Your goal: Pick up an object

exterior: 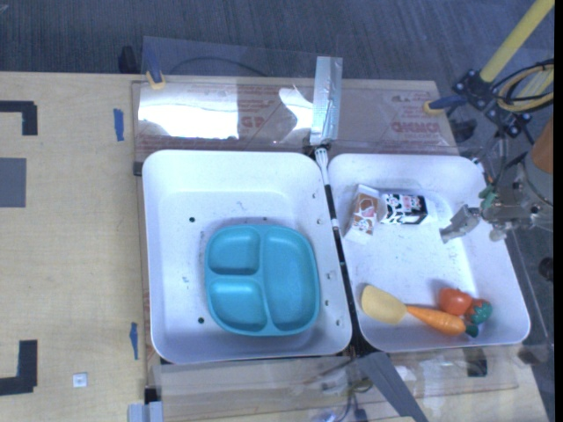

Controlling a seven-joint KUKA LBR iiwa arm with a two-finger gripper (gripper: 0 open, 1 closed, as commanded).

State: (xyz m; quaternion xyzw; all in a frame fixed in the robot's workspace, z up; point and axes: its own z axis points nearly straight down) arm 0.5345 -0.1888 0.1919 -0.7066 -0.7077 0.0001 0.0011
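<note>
Carrot (434, 318) lies low; claw (466, 220) hovers over right bin (515, 275).

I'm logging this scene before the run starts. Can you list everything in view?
bins: two, white, side by side on the bench
plate: one, blue, divided, in the left bin
carton: one, black, white and brown, right bin, far side
spatula: one, yellow head, orange handle, right bin, near side
tomato: one, red-orange with green, right bin, beside the spatula handle
gripper: one, grey, over the right bin's right edge
</note>
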